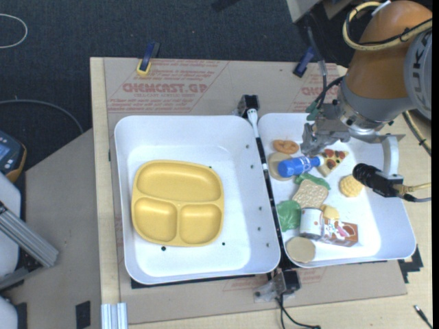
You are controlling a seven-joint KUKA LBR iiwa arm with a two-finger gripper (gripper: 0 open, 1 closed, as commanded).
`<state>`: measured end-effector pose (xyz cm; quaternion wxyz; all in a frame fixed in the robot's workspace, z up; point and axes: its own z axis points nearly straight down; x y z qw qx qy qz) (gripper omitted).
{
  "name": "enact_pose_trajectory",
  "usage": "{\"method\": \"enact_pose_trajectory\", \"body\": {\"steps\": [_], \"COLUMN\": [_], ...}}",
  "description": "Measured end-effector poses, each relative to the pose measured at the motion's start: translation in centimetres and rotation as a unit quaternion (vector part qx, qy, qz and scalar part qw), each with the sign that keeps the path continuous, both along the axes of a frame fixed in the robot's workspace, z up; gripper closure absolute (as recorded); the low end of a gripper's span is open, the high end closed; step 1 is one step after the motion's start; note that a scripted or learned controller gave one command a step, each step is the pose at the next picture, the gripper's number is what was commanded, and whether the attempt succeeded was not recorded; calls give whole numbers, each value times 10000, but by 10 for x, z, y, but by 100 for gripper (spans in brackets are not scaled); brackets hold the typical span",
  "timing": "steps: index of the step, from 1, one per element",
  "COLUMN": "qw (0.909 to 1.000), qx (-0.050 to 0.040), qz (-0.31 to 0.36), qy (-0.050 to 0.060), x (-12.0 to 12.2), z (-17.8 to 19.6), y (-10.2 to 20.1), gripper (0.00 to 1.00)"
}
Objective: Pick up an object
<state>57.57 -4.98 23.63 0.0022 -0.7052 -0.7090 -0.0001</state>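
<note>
The grey metal hand [314,142] of the arm hangs low over the back part of the right white bin [398,218], and whether it is spread or pressed together cannot be told from this view. Just under and in front of the hand lies a small blue plastic bottle with a white end [299,165], on its side; it seems very close to the hand, but contact is not clear. The bottle rests on a pale round flat piece [277,168]. Beside the hand, toward the left bin, lies an orange-brown round cookie-like piece [285,146]. On its other side lies a small slice of toy pizza with red spots [334,160]. Nearer the front of the bin are a square tan cracker [310,195], a green leafy piece [289,215], a small can with a white and red label [312,223] and a tan round disc [300,249]. The left white bin [130,142] holds a yellow plastic plate with three compartments [178,201]. Both bins stand on the table [206,84] of brown board.
</note>
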Motion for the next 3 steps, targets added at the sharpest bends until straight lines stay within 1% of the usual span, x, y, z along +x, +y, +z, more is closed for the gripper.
{"method": "enact_pose_trajectory", "body": {"steps": [1,2,3], "qw": [10000,10000,10000], "qx": [-2,-3,-7], "qz": [-1,-2,-7], "qy": [1,15,15], "x": [-23,-63,-79], "z": [4,-5,-20], "y": [42,88,122], "gripper": [100,100,100]}}
